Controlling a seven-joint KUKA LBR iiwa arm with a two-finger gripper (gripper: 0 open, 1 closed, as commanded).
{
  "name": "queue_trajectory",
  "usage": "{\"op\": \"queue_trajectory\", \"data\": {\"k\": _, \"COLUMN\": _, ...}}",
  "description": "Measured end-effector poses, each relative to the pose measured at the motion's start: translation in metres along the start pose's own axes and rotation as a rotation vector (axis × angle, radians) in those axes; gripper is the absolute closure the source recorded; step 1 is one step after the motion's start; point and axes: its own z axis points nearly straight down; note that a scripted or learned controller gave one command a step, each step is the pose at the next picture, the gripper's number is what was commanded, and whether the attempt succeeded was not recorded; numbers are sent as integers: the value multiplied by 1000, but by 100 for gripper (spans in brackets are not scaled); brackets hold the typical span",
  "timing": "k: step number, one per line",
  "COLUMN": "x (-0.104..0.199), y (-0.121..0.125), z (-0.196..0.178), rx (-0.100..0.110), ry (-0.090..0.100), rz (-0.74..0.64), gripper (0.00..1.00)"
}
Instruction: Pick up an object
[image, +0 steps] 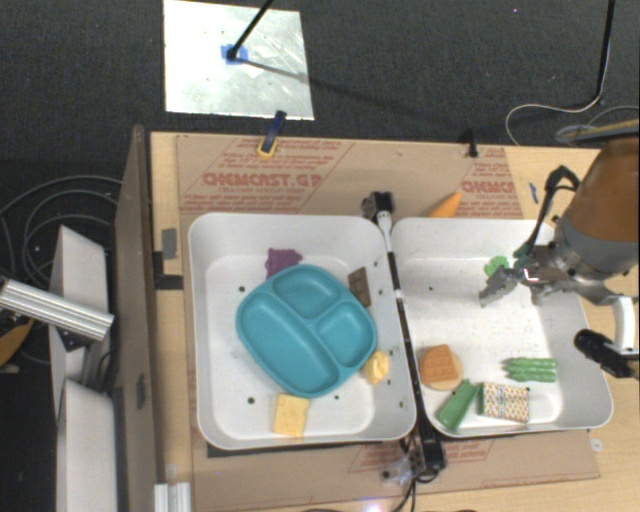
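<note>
The yellow block (291, 415) lies at the front of the left bin (215, 330), closest to the lens, just below the teal divided plate (305, 328) that takes up most of that bin. A small purple piece (282, 261) sits at the plate's far edge, a dark brown piece (360, 286) leans against its right side, and a pale yellow lump (376, 367) rests by its lower right corner, near the wall between the bins.

Across that wall, in the right bin (580, 410), a round orange-brown piece (440, 366) lies near the front left, with a green cylinder (457, 405) tilted just below it. A patterned packet (504, 401) lies beside the cylinder, touching or nearly touching it, and a green ridged piece (529, 369) lies a little above and to the right of the packet. Toward the back of this bin a small bright green object (496, 266) sits on the floor.

The arm (608, 205) reaches in from the right, its wrist bent so that the jaws (500, 287) point leftward and down over the middle of the right bin. The tips hang just below and beside the small bright green object, and whether they touch it cannot be told. Nothing can be seen between the jaws, and how far apart they stand cannot be told either.

Behind the bins, on the table (330, 170), an orange wedge (446, 206) lies by the right bin's back rim.
</note>
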Motion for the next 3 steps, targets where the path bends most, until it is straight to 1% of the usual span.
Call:
{"op": "queue_trajectory", "data": {"k": 1, "x": 65, "y": 12, "z": 63, "rx": 3, "ry": 2, "rz": -5, "gripper": 0}}
{"op": "queue_trajectory", "data": {"k": 2, "x": 62, "y": -30, "z": 103, "rx": 4, "ry": 1, "rz": 4, "gripper": 0}}
{"op": "queue_trajectory", "data": {"k": 3, "x": -62, "y": 32, "z": -18, "rx": -18, "ry": -13, "rz": 9, "gripper": 0}}
